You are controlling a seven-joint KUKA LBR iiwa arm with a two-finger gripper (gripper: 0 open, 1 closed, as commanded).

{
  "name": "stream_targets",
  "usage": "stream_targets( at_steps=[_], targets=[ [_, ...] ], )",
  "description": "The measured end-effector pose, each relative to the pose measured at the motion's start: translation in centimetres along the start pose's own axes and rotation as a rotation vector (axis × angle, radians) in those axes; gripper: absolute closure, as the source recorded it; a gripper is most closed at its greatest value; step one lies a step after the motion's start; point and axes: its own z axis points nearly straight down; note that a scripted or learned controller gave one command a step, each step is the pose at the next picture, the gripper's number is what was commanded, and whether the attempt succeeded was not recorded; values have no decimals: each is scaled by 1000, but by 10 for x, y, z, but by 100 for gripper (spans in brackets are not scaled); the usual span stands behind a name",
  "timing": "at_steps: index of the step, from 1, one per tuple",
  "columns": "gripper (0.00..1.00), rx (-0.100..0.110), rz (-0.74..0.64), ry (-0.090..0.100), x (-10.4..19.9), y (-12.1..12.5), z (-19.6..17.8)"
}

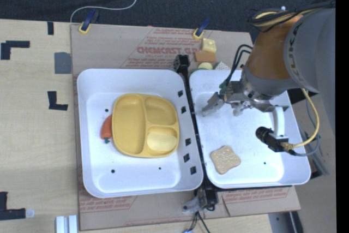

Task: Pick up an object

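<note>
A bulky grey arm (313,46) with an orange band (270,54), trailing yellow and black cables (305,142).

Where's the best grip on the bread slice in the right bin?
Take the bread slice across its two opposite edges, coming straight down from above. It lies flat on the right bin floor with bare floor all round, so a side approach would probably only push it. The gripper sits further back.
</note>
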Motion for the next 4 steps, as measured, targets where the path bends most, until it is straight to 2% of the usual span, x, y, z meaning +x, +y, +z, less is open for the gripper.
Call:
stream_targets(
  at_steps=[1,2,3,4],
  targets=[
    [0,10,10,-1,-46,-14,109],
    [0,4,3,-1,-36,51,82],
    [0,6,4,-1,-36,105,107],
    [0,10,6,-1,-39,100,106]
  ],
)
